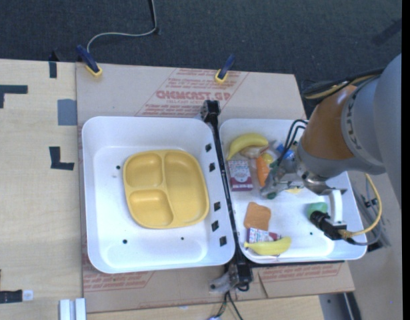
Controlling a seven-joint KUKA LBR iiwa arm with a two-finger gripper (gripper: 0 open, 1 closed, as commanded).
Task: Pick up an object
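Gripper hangs low in the right bin, jaw state impossible to tell; carrot lies just up-left, its long axis running near-far

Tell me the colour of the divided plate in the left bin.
Yellow: the divided plate shows plainly in the camera view, lying in the white left bin.

— What couldn't you make out at the hand?
— Its fingers were too small and blurred to read. The arm covered part of the right bin, and the picture's right edge cut the arm off.
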